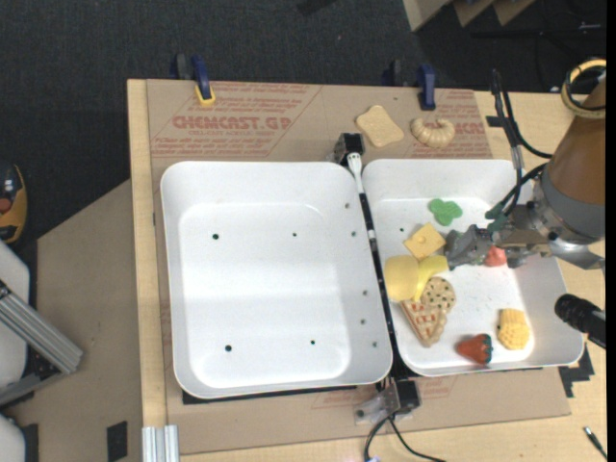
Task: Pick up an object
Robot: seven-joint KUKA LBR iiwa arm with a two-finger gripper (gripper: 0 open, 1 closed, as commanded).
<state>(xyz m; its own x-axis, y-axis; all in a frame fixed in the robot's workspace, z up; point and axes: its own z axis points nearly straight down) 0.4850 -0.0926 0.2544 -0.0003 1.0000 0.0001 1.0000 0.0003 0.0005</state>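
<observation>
The arm reaches in from the right of the frame and its dark two-finger gripper sits low inside the right-hand shallow white plastic bin, right of centre in the picture. This looks like the approach or closing stage of a pick: the gripper is down among the toys, but nothing can be seen lifted. The gripper's end is a dark blur against the bin floor, so I cannot tell how far it is open or whether it has anything in it.

The likeliest target is the yellow cheese-like wedge, just left of the gripper's tip and close to touching it; a small red piece shows just behind the gripper, partly covered by it. Which of the two is meant I cannot say.

The next move calls for closing squarely on one item and lifting straight up, clear of the crowded neighbours.

The wedge is pale yellow, flat-faced and blocky, probably rigid plastic. Below it in the frame lie a larger rounded yellow toy, a waffle-patterned cone-shaped toy, a red strawberry-like toy and a yellow corn-like piece. A green leafy toy sits above it.
</observation>
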